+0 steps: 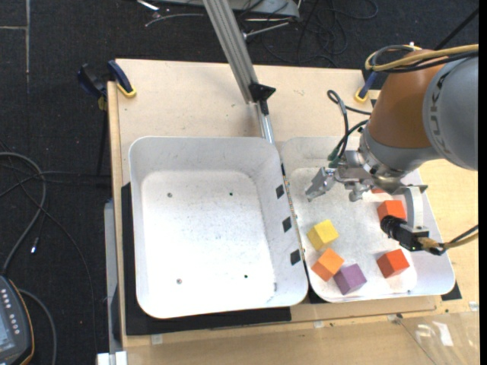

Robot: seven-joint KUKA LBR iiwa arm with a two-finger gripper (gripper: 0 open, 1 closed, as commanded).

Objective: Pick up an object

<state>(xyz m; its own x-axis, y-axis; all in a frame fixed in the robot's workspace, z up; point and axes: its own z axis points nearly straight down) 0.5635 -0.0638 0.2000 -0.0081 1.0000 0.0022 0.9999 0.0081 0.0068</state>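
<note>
Seen from the fixed camera above the bench [190,97], the grey arm [426,112] with its orange band reaches in from the right and hangs over the far part of the right bin [437,284], its gripper [336,187] poised above the white floor with the two fingers spread apart and nothing between them; one fingertip [313,190] points toward the divide between the bins. Five blocks lie in the right bin, all nearer than the gripper or to its right: a yellow cube [323,233] sits just below the gripper, apart from it; an orange cube [329,264] lies nearer still, touching or almost touching a purple cube [350,277] at the bin's near edge; a red-orange cube [393,262] rests toward the near right; and another orange block [392,209] shows partly behind the arm's wrist hardware. The left bin [144,158] stands alongside, its floor speckled with dark marks. A slanted metal rail [228,36] crosses the far side of the bench, and cables [23,188] trail over the dark floor to the left.
</note>
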